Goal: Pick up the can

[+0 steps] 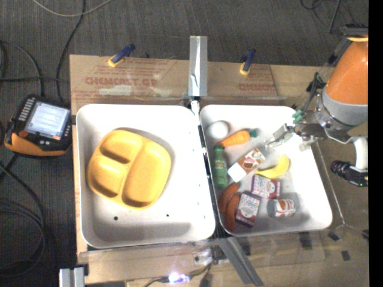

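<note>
The desk [84,76] carried two white bins side by side. The left bin [90,220] held one yellow divided tray [128,167], which sat towards the left and far part of it. The right bin [320,211] was crowded with small things. The arm [350,82], grey with its orange band, reached in from the right, above the far right corner of that bin.

The pincer [281,136] hovered over the far right part of the right bin, pointing left. The view of it was small and somewhat blurred, so I could not tell if it was released or clenched; I saw no object between its tips.

Below it lay a banana [278,167], and to the left of that a carrot [234,139], a white egg [217,128] and a green bottle [219,165]. Two small dark cartons [264,186] lay nearer to the front.

The can [281,207] lay on its side near the front right of the right bin, just beside the cartons and well apart from the pincer.

I judged that the task was in the approach step, with the pick not yet begun. The next move called for travelling towards the near side, over the banana, and then coming down on the can. The cartons just beside it could disturb the descent.
</note>
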